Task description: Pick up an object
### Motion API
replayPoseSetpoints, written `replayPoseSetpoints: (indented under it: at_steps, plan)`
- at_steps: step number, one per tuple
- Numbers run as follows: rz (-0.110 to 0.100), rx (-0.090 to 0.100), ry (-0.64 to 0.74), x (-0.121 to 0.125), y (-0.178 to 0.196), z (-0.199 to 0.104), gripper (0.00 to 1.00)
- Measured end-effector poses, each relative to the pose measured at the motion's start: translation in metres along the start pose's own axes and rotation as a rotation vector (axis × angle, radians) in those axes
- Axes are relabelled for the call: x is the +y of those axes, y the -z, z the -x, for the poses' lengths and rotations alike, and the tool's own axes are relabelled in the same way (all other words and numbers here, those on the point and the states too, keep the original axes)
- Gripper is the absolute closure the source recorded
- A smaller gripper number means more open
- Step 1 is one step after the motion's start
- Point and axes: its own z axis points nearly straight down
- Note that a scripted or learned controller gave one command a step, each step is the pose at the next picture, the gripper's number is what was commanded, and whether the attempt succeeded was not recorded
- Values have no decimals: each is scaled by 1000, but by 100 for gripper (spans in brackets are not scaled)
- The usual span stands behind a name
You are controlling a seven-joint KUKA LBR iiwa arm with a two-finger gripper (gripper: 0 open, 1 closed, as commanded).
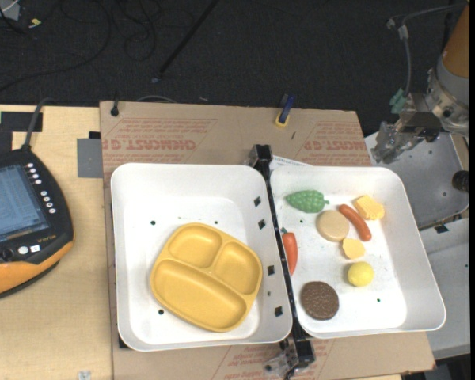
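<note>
While parked outside the right bin (404, 291), beyond its far corner, gripper (396, 137) well apart from every toy; cannot tell whether spread or pressed together; nearest the jaws, crowded yellow wedge (370, 207) and sausage (355, 222); better to aim farther on for the lone yellow ball (361, 274), centring squarely over it before closing.
</note>
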Motion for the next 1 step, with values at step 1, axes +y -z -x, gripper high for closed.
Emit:
replayPoseSetpoints:
  at_steps: [1]
  plan:
    - [-26,4,-7,-56,-61,-73,100]
